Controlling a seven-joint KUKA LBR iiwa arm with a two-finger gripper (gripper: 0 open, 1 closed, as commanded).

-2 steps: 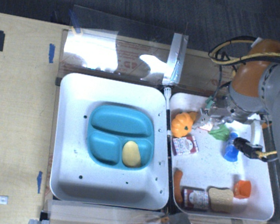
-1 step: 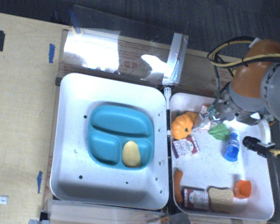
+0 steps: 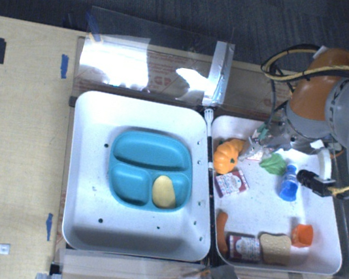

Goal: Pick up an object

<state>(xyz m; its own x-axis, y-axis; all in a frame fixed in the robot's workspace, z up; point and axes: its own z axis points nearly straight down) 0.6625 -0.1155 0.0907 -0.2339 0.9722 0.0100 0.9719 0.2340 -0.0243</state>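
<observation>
We counted one yellow lemon [image 3: 164, 191] in one blue tray [image 3: 152, 152]; end effector [image 3: 266, 139] state was indeterminable.

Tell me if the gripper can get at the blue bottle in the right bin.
Probably yes. The blue bottle lies in the open with bare bin floor around it, and the gripper hangs just up-left of it over the same bin.

- left bin [image 3: 86, 154]: blue divided tray [image 3: 150, 168], yellow egg-shaped object [image 3: 164, 191] in its lower right compartment
- right bin [image 3: 328, 251]: small orange pumpkin [image 3: 227, 155], green item [image 3: 275, 164], blue bottle [image 3: 289, 184], can [image 3: 244, 246], bread slice [image 3: 274, 246]
- gripper [image 3: 264, 138] upper centre-right of frame, just beside pumpkin
</observation>
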